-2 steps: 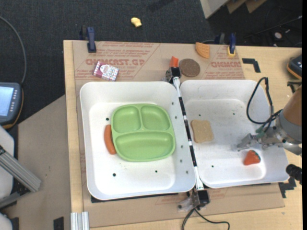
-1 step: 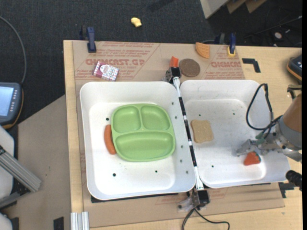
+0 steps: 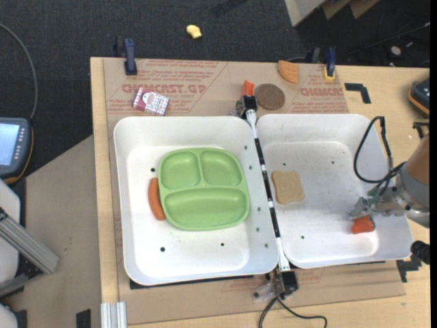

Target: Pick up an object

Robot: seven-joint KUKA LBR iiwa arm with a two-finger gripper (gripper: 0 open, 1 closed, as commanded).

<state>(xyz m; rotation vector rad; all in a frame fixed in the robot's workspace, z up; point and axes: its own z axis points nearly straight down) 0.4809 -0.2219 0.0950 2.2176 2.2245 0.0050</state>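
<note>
Two shallow white plastic bins were seen side by side on a light wooden desk (image 3: 102, 183) in the middle of the frame. In the left bin (image 3: 136, 251), a light green plastic plate with three compartments (image 3: 203, 188) was laid flat near the centre, and an orange sausage-shaped piece (image 3: 156, 199) was placed against the plate's left edge. In the right bin (image 3: 321, 244), a tan square slice resembling toast (image 3: 288, 186) was found near the bin's left wall, and a small red-orange block (image 3: 362, 225) was found toward the lower right of that bin's floor.

The grey arm was seen entering from the right edge of the frame, with a black cable (image 3: 369, 149) looped above it. The end effector (image 3: 372, 208) was positioned low over the right bin, just above and touching or nearly touching the small red-orange block. Whether the end effector was released or clenched could not be told, since its tip was small and blurred, and no grasp of the block could be confirmed.

On the desk beyond the bins, a pink and white packet (image 3: 151, 100) was located at the upper left, a brown round disc (image 3: 270, 96) near the upper middle, and an orange wedge (image 3: 289, 71) to its upper right. A small yellow item (image 3: 194, 31) was left on the dark floor at the top of the frame.
</note>
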